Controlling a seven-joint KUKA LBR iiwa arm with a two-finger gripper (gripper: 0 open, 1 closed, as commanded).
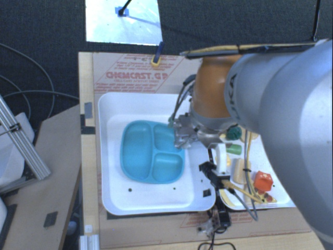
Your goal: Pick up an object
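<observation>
Grey arm, orange band above the wrist: nearest the lens, reaching in from the right and hiding much of the right bin.

Item 1. Blue tray, three compartments, lying flat in the left bin, towards its right side. It is the likeliest object for the pick, since the gripper is at its upper right rim.

Item 2. Gripper, low over the tray's right edge, near the wall between the bins. Whether it is released or clenched cannot be told; the wrist hides it, and nothing can be seen held.

Item 3. Right bin, partly visible: green piece, orange block, pale sticks, all close together.

Item 4. Cardboard sheet under the bins, on the counter.

Risks, as judged. The tray is broad, shallow and smooth, so a grip on its thin rim may slip, or the tray may tip and drop as it lifts. A closure off the rim would catch nothing. So near the bin wall, the gripper could also strike or snag it.
</observation>
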